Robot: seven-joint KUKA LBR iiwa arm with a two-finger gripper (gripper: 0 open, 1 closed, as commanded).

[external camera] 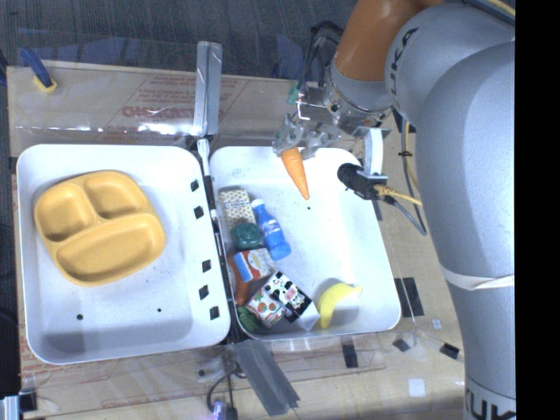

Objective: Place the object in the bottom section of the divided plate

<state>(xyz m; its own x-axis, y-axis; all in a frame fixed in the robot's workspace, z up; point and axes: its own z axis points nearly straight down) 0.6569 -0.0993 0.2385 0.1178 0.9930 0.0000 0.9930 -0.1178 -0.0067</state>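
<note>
I see the orange tapered toy carrot [297,172] hanging point-down over the right white bin [367,261], its thick end pinched between the fingers of the two-finger gripper [293,143]. The yellow divided plate [98,225] lies in the left white bin [52,339], well apart.

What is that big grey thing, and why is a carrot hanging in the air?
The big grey thing is a robot arm. A camera above the bench looks down at it. At the arm's end is a tool with two fingers, like a pincher. It holds the carrot by its fat end, tip pointing down, over the right bin. That bin also has a banana, a blue bottle and some small packets. The left bin has a yellow plate with three sections. The carrot should go in the plate's big bottom section.
</note>
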